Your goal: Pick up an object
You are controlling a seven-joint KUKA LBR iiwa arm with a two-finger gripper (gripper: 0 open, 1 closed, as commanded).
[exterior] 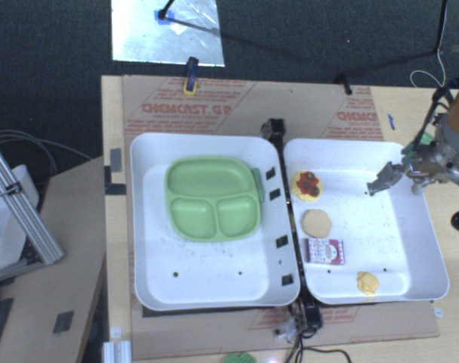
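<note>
Two white bins sit side by side on the worktop (237, 97), and we list their contents as follows.

Left bin (150, 278): one green divided plate (212, 199), three compartments, lying flat near the middle. We see nothing resting in its compartments.

Right bin (418, 263): four small items, all along its left side.
- Far item: a yellow round piece with a red topping (308, 185), close to the divider between the bins.
- Next, nearer to us: a plain tan biscuit (316, 223), just beside the first and apart from it.
- Next: a small red and white carton (324, 251), lying flat, just near of the biscuit.
- Nearest: a small yellow lump (367, 282), by the near wall of the bin, a little to the right of the carton.

Hand (382, 180): reaching in from the right, above the far right part of the right bin. It is well apart from all four items, with bare bin floor between. We see nothing held between its fingers; whether those fingers stand wide or narrow we cannot tell, as they blur together at this angle.

Progress, as we judge it: the pick is not yet made. All four candidate items lie on the bin floor, none lifted or tilted. What remains is nearly the whole job: bring the hand leftward over one item, lower, close, and lift. The topped yellow piece lies closest to the hand's present place.
</note>
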